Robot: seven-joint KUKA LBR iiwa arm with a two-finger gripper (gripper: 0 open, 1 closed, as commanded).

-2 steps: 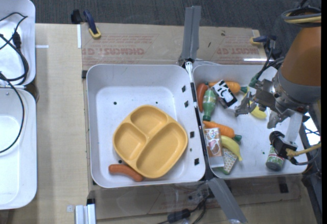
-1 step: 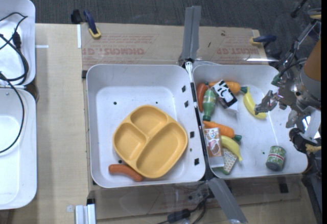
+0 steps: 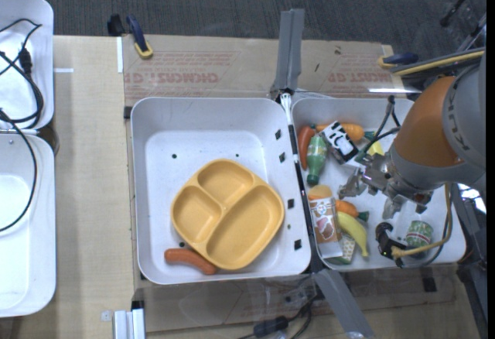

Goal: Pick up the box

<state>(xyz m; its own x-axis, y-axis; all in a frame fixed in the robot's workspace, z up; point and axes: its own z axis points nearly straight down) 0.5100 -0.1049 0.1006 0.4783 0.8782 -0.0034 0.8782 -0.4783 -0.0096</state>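
Camera view shows the gripper [image 3: 370, 183] low over the right bin [image 3: 456, 248], reaching in under the orange-banded wrist, and whether it is open or shut cannot be told at this size; nothing can be made out in its grasp. Just to its left, a little lower, lies the box [image 3: 322, 223], a printed carton lying lengthwise along the bin's left wall, resting on the floor and near the gripper but apart from it. Right beside the box, below the gripper, sits a yellow banana [image 3: 354, 233] with a small orange piece [image 3: 346, 207] at its upper end. Up and to the left of the gripper stand a green bottle [image 3: 315, 159] and a black-and-white packet [image 3: 339, 139]. Farther left, across the divider, the left bin [image 3: 155, 136] holds a yellow divided plate [image 3: 227, 212] and a sausage [image 3: 188, 258]. By the look of it, the pick is not yet done: the approach seems close, but the gripper has yet to settle over the box, close on it and lift.
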